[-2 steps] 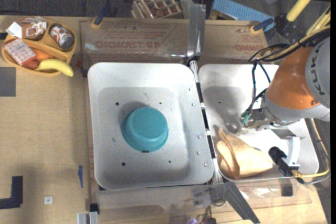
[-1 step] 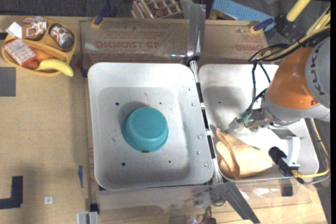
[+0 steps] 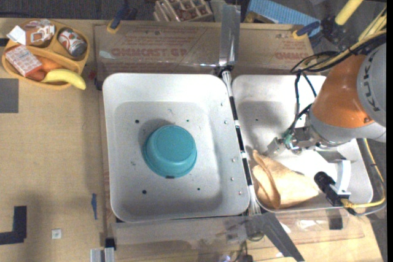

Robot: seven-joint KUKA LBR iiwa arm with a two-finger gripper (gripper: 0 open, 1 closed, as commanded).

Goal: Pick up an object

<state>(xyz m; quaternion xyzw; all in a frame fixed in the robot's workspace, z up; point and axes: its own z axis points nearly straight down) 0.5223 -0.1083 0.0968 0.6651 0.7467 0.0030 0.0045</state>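
A teal bowl lies upside down in the middle of the left bin. A tan, floppy cloth-like thing lies at the near left of the right bin. My gripper hangs low over the right bin, just above the far end of the tan thing, reaching in from the right. Whether it touches the tan thing is unclear.
A yellow tray with a banana and other toy food sits on the bench at the far left. Cardboard sheets lie behind the bins. The arm's orange band rises over the right bin.
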